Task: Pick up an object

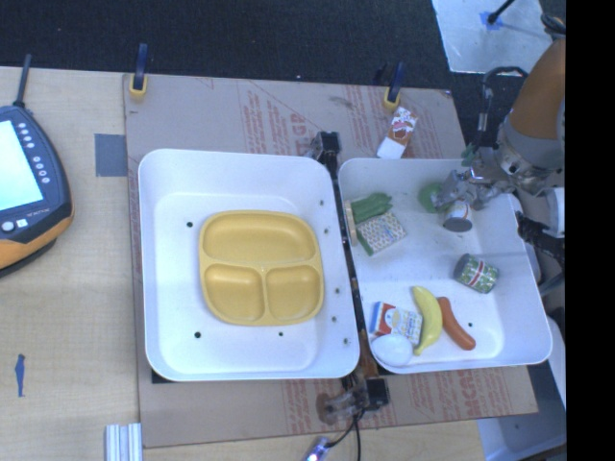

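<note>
Directly beneath the gripper [461,200], in the far corner of the right-hand bin [509,353], a green rounded object [432,198] lies just to its left and looks to be touching the metal there, though the glare and clutter of the wrist hardware make contact hard to confirm. Whether anything is grasped cannot be told from this slanted view, nor how the tool is set.

Other candidates lie farther from the gripper, toward the near edge of the bin. A small green can [476,273] rests on its side a short way nearer the camera, its long axis running roughly left to right. Beyond it, well apart from the gripper, a banana [428,317] and a red sausage [456,323] lie side by side, both long axes slanting toward the near right corner.

My judgement is that the green rounded object is the nearest target, needing almost no travel, only a small shift leftward.
</note>
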`<state>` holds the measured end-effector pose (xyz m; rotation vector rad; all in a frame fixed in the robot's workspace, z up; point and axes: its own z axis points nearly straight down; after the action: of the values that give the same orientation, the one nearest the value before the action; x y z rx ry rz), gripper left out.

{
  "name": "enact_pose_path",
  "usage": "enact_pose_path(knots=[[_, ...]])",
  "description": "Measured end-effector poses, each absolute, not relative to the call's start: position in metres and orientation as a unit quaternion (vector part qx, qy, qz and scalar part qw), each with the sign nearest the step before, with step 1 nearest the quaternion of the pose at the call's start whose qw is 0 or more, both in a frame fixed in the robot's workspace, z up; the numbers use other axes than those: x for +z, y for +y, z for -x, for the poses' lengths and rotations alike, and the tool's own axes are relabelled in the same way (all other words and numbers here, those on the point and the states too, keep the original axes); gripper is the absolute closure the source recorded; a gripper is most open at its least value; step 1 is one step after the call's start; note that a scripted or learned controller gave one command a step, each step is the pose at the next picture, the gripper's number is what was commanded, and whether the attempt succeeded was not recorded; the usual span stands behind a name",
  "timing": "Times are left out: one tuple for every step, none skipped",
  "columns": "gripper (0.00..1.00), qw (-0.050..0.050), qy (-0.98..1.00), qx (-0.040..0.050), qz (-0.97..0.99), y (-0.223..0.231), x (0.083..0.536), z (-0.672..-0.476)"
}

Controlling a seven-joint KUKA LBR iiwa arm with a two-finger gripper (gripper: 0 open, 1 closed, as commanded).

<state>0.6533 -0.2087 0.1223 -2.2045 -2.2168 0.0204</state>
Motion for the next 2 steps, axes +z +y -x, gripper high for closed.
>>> enact_pose_path(knots=[[1.0, 0.001, -0.709, 0.0017, 0.705, -0.1529, 0.1793, -0.5904], [0.0, 0.001, -0.709, 0.002, 0.705, -0.153, 0.1788, -0.59]])
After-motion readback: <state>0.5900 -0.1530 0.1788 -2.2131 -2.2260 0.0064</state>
